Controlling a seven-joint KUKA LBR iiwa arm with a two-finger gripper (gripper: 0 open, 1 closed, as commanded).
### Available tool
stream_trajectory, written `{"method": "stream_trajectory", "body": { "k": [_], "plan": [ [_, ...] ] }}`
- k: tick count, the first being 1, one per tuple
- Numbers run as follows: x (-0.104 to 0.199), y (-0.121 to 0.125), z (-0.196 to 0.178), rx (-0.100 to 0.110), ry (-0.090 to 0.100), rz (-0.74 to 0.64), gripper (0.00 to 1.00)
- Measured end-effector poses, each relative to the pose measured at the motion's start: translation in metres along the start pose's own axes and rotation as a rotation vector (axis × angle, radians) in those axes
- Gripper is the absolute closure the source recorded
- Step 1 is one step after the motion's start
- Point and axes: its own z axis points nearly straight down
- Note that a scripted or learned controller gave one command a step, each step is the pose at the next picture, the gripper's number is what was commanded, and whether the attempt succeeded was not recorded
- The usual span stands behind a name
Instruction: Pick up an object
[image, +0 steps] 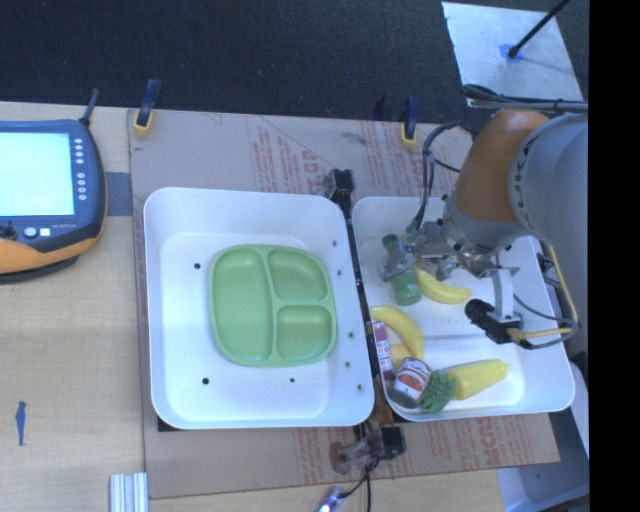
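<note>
Here the metal fingers, grip unclear, hover over a glossy green bottle beside curved bananas.

Two bananas, two bins, one green tray

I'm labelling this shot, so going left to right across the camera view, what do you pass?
Tablet-like handheld screen → green divided plate in the left bin → green bottle → corn cob in the right bin.
</note>
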Motion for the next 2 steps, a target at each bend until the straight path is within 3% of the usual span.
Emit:
{"method": "stream_trajectory", "body": {
  "k": [1,2],
  "plan": [
    [0.004,0.045,-0.001,-0.003,0.002,0.001,0.00],
    [0.003,0.045,-0.011,0.000,0.002,-0.003,1.00]
  ]
}}
